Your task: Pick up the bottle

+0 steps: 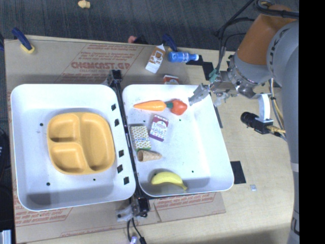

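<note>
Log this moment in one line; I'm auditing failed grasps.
arm: two-finger gripper over right white bin's far-right rim | target: blue plastic bottle lying on bench behind bin | held: nothing seen

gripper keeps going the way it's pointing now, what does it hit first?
Probably the red tomato. The gripper points left and slightly down in the image, over the right bin's upper right part, with the tomato and carrot just beyond. Its height above them is unclear.
</note>
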`<state>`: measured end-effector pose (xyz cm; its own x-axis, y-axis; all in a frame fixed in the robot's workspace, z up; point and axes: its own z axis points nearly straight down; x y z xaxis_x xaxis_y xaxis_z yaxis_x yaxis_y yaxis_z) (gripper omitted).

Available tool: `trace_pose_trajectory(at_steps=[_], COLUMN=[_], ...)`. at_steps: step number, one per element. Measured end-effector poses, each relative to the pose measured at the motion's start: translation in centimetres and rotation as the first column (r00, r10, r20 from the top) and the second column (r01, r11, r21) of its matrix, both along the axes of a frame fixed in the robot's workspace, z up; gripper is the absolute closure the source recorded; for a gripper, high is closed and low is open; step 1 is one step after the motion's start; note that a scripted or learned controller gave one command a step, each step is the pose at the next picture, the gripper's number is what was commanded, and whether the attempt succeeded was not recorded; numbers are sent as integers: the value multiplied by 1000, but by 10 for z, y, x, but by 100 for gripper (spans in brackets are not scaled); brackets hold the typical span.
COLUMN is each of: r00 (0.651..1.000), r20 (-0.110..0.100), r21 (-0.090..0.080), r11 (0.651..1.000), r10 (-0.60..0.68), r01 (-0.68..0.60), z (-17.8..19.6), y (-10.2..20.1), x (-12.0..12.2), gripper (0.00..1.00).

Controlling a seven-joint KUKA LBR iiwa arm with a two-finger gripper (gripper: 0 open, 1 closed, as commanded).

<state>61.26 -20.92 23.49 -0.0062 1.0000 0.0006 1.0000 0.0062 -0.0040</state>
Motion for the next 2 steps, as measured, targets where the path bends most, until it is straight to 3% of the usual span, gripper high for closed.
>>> trace_pose_trajectory(at_steps=[1, 2], r00=[1000, 1000], r20=[-2, -1], r21=[0, -1], r11=[1000, 1000], r10=[6, -26], r01=[-6, 26], z=[10, -29], y=[1, -2], x=[0, -39], gripper=[100, 100])
